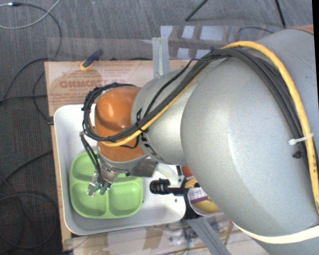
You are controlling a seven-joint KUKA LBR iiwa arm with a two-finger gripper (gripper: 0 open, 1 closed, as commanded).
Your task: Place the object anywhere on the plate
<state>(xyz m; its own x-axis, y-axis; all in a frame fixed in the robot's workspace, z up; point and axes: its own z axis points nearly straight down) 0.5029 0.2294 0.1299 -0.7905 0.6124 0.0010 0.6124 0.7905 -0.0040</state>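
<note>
The grey arm [242, 140] sweeps in from the right and takes up most of the frame. Its orange band [115, 119] sits left of centre, and from there the wrist points down and to the left. The gripper [97, 188] is low over the green plate [124, 200], near the ridge between the plate's compartments. The tip is small and shadowed, so I cannot tell whether the gripper is spread or pressed together, nor whether it carries the object. The plate lies in the lower half of the white bin [66, 122] at the lower left of the frame, and the wrist covers its upper right part. A bundle of black and yellow cables [199, 67] runs along the arm and loops around the band. The bin rests on a table topped with brown cardboard printed in red [91, 80], with a small blue and yellow thing [91, 58] at its upper edge. Under the arm, at lower centre, a yellow and red cluster [201, 200] peeks out, mostly hidden and too cut off to name. Dark carpet with loose cords [15, 14] fills the upper left.
</note>
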